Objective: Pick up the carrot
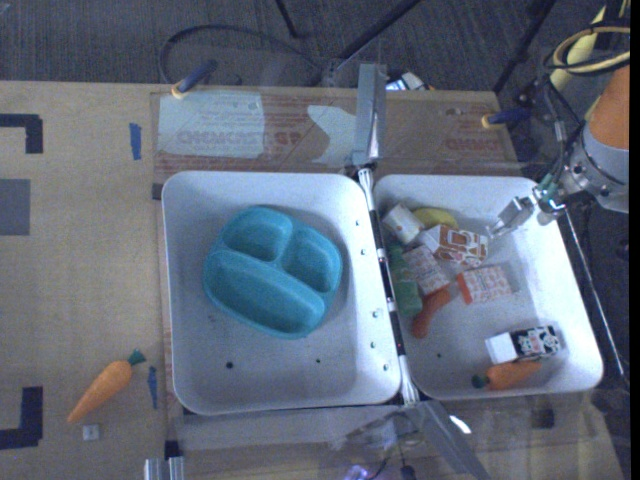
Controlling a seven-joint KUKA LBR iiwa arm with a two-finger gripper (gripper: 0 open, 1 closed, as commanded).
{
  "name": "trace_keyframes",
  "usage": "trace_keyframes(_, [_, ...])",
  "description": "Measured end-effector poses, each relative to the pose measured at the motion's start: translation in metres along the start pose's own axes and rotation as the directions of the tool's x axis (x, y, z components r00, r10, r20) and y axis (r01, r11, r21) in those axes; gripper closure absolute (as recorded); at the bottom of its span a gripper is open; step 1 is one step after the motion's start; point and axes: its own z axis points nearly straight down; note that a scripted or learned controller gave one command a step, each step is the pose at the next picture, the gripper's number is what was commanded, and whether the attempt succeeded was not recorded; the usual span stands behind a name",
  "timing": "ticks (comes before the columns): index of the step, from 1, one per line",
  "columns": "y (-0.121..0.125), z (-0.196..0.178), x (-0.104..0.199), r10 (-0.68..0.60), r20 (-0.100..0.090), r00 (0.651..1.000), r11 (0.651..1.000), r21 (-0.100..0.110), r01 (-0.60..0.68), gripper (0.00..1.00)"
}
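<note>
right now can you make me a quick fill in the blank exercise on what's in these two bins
1. The blue divided plate lies in the ____ bin as the camera sees it.
2. One carrot lies in the right bin beside a small carton with a ____ pattern.
3. Another carrot lies outside both bins on the ____ bench.
4. The gripper hangs over the ____ bin.

Missing words: left; black-and-white cow; wooden; right

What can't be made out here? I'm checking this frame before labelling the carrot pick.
- Two-finger gripper, camera view: too small and blurred to judge its fingers.
- Grey arm with orange band: cut off by the right edge.
- Small orange carrot in the right white bin: blurred; contact with the black-and-white carton is unclear.
</note>
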Motion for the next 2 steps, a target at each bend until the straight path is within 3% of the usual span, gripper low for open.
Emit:
trace_keyframes(1, [0.055, -0.111, -0.015, -0.447, 0.006, 0.894, 0.894, -0.004, 0.447, 0.00])
trace_keyframes(2, [0.008, 0.016, -0.052, -0.666, 0.004, 0.746, 0.746, -0.001, 0.666, 0.00])
